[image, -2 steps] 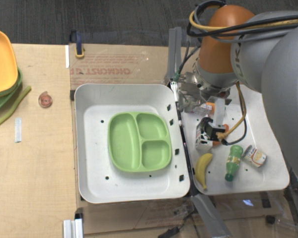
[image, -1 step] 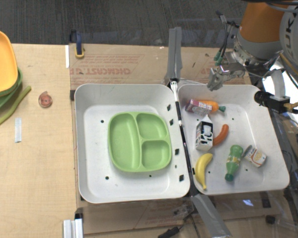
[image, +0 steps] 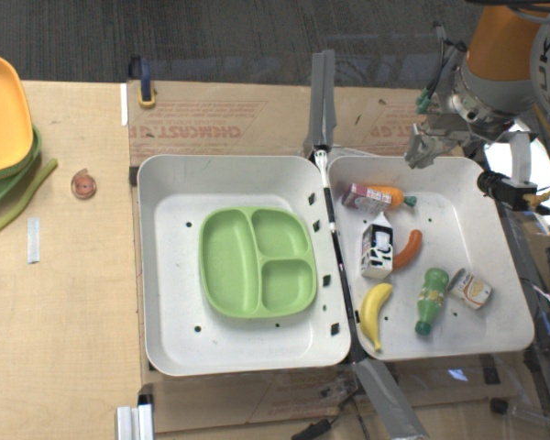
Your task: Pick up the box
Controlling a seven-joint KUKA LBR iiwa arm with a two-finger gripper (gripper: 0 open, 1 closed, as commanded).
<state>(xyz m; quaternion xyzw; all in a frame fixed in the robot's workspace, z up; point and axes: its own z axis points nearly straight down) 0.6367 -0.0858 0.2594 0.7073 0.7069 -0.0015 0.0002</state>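
We judge the box (image: 378, 250), a small carton lying mid-way in the right bin (image: 495, 337) touching the sausage (image: 408, 248), light and stiff, best pinched across its narrow sides. We count one box, one banana (image: 374, 313), one green bottle (image: 429, 301). Whether the gripper (image: 422, 147), above the bin's far rim, is open or closed we cannot tell

Two white bins sit side by side: the left bin (image: 156, 246) holds one green divided plate (image: 257, 262); right of it, the right bin (image: 495, 246) holds one box (image: 378, 250), one banana (image: 374, 313), one green bottle (image: 429, 301), one orange bottle (image: 378, 195), one sausage (image: 407, 248) and one small carton (image: 470, 290).
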